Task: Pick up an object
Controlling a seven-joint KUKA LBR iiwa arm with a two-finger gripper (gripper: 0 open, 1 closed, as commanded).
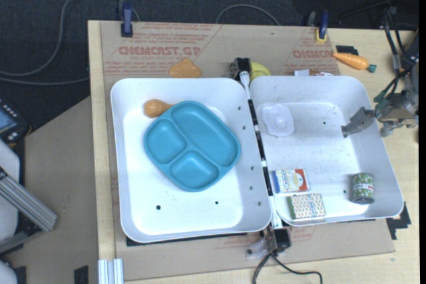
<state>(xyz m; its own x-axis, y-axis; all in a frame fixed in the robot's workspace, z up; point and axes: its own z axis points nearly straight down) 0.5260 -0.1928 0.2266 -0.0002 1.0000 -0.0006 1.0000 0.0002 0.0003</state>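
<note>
My gripper (370, 127) hangs over the right bin's (326, 143) right rim, open, with nothing between its fingers. Below it, in that bin's near right corner, stands a small green can (362, 187). Along the near edge lie a white carton with red and blue print (291, 181) and a green patterned box (306, 206). A clear plastic cup (277, 122) rests at the bin's far left. The left bin (133, 196) holds a blue divided plate (192, 143) and a tan rounded object (156, 107) at the plate's far left corner.
On the bench behind the bins lie an orange lump (184, 68), a yellow-green object (258, 70) next to a black clamp, and a toy carrot (353, 61). Cables run across the dark floor beyond the bench.
</note>
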